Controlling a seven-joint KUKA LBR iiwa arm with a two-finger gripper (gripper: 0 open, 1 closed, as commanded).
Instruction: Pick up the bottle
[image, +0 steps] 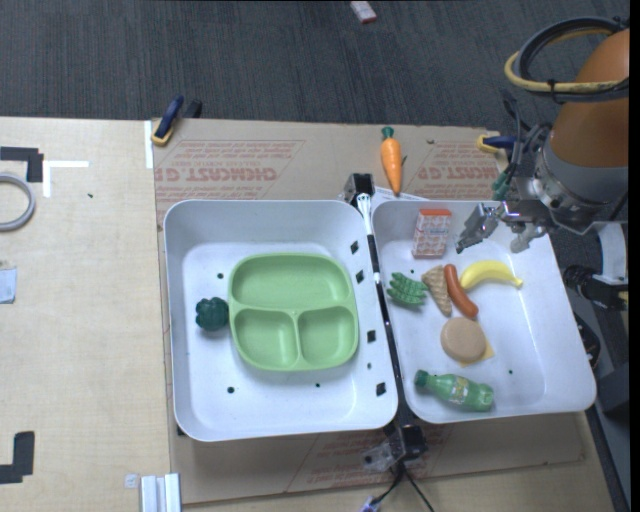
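A small green bottle (456, 390) lies on its side near the front edge of the right bin (560, 330), cap end pointing left. My gripper (497, 228) hangs over the back of the right bin, above the banana, far from the bottle. Its two fingers stand apart with nothing between them. The arm with its orange band comes in from the upper right.
In the right bin lie a yellow banana (490, 274), a red sausage (460, 291), a bread roll (465, 341), a pastry (437, 288), green leafy food (406, 289) and a small pink box (432, 232). The left bin holds a green divided tray (295, 311) and broccoli (211, 314). A carrot (390, 158) lies behind the bins.
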